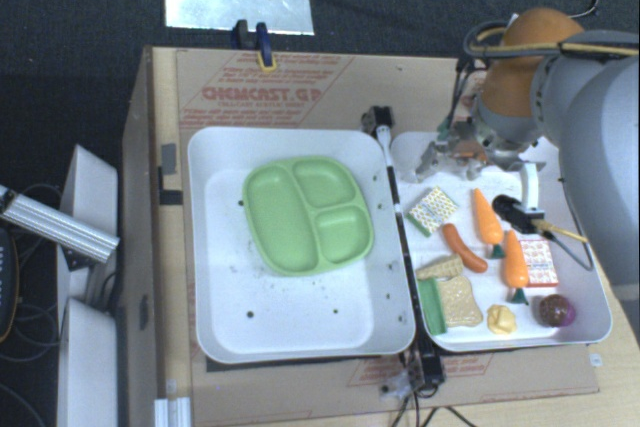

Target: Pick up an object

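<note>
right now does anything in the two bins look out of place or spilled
Nothing stands out. The green divided plate lies flat in the left bin, tilted slightly. The toy foods, such as the two carrots, sit loosely piled inside the right bin, none over the rim.

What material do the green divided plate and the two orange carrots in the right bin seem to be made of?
The green divided plate looks like moulded plastic with a matte to slightly glossy finish: even pale green colour, soft rounded compartment edges. The two orange carrots look like toy plastic, perhaps hollow: uniform bright orange, smooth surface with faint shine. The picture is too coarse to rule out rubber or foam.
</note>
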`<move>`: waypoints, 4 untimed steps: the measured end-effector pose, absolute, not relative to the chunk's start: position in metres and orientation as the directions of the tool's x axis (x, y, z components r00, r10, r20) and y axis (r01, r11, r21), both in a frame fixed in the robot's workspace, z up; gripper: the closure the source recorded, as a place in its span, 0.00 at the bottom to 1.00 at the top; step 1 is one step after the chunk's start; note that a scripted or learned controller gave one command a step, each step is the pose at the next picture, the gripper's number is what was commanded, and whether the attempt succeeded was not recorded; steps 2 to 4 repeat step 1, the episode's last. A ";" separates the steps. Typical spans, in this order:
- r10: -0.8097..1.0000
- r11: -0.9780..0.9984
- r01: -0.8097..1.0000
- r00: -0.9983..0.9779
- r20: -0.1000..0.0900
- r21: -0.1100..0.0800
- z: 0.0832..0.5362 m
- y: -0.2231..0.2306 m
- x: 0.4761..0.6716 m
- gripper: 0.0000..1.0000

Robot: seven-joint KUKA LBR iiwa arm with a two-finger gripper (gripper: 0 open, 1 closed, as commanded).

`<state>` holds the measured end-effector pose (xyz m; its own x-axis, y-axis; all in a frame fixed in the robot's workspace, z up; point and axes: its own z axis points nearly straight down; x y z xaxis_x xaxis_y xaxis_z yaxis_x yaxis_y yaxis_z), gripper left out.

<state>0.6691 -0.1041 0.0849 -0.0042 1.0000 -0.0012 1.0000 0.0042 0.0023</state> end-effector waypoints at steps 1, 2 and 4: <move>1.000 0.001 1.000 -0.001 -0.002 0.003 0.086 -0.133 0.669 0.00; 1.000 0.001 1.000 -0.001 -0.002 0.003 0.086 -0.133 0.669 0.00; 1.000 0.001 1.000 -0.001 -0.002 0.003 0.086 -0.133 0.669 0.00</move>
